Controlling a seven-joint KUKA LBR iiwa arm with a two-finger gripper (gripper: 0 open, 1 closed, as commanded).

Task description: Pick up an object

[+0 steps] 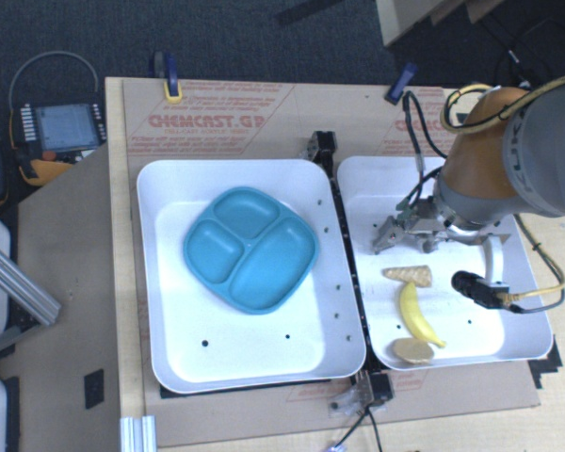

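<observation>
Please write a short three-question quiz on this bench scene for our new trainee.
1. True or false: the blue plate lies in the left bin.
2. Which thing lies nearest the banana?
A. the blue plate
B. the tan round piece
C. the yellow clamp
3. In which bin does the gripper hang?

Key
1. True. The plate, with its three compartments, sits in the middle of the left bin.
2. B. The tan round piece lies at the banana's lower end.
3. In the right bin, above the cone-shaped piece and the banana; nothing is visibly held.
</observation>
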